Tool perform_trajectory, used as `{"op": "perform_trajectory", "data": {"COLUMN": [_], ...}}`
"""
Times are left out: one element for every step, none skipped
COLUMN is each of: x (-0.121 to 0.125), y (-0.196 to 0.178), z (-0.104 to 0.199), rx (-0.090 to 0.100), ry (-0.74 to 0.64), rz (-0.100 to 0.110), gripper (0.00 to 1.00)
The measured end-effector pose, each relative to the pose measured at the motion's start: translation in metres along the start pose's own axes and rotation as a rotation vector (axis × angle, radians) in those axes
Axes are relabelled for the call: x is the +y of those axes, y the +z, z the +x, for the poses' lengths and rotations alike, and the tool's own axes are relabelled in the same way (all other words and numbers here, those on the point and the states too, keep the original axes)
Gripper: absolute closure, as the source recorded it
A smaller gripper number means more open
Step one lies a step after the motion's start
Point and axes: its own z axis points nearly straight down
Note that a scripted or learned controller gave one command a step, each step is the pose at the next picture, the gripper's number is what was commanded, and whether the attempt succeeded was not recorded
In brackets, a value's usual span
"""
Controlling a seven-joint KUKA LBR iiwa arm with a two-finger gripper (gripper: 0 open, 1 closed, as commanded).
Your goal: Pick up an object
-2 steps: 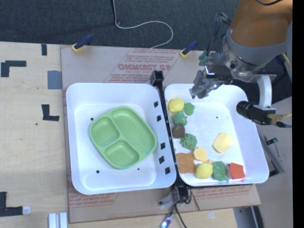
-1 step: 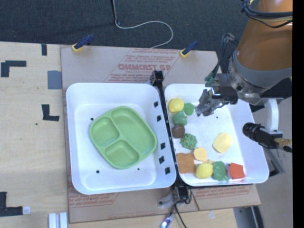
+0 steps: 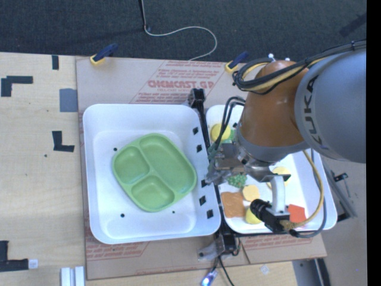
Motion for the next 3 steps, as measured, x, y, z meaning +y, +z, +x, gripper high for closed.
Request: {"op": "perform_trajectory", "data": {"x": [0.003, 0.002, 0.033], "y": [-0.074, -0.134, -0.045], "z": [0.036, 0.051, 0.064], "rx": [0.002, 0.001, -0.002], "ry": [-0.003, -0.001, 0.002], "rz": [-0.023, -0.023, -0.011], "gripper": [1.00, 1.00, 1.00]}}
